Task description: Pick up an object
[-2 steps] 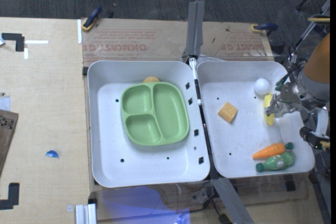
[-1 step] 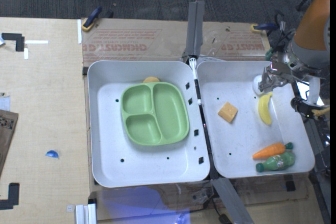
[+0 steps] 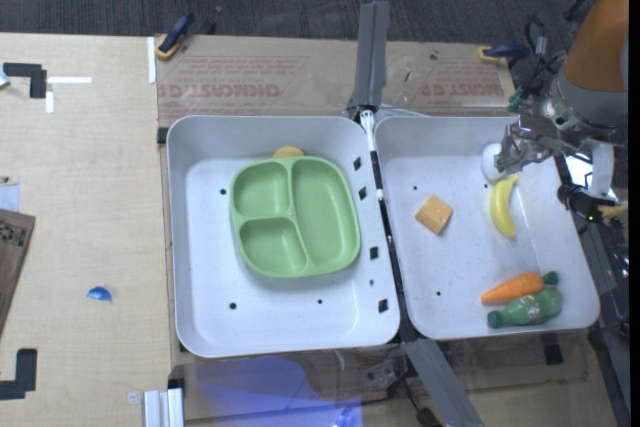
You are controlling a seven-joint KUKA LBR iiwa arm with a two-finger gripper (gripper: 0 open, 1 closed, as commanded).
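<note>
Jaws: can't tell if apart or together, they sit w/ the gripper [image 3: 518, 153] right above the banana [image 3: 503, 207] top. Cracker [image 3: 434, 214] left of jaws; carrot [image 3: 514, 288] & green bottle [image 3: 527, 309] well below.

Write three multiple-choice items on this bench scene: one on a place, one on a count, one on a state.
1. Where does the green three-compartment plastic plate lie?
A. left white bin
B. right white bin
C. wooden bench

2. How many things lie loose in the right bin?
A. two
B. four
C. six

3. How does the green plastic bottle stand?
A. upright
B. on its side
C. inside the plate

Key: 1 A, the plate fills the left bin's floor. 2 B, tan block, yellow banana, orange carrot, bottle. 3 B, it lies lengthwise beside the carrot.
</note>
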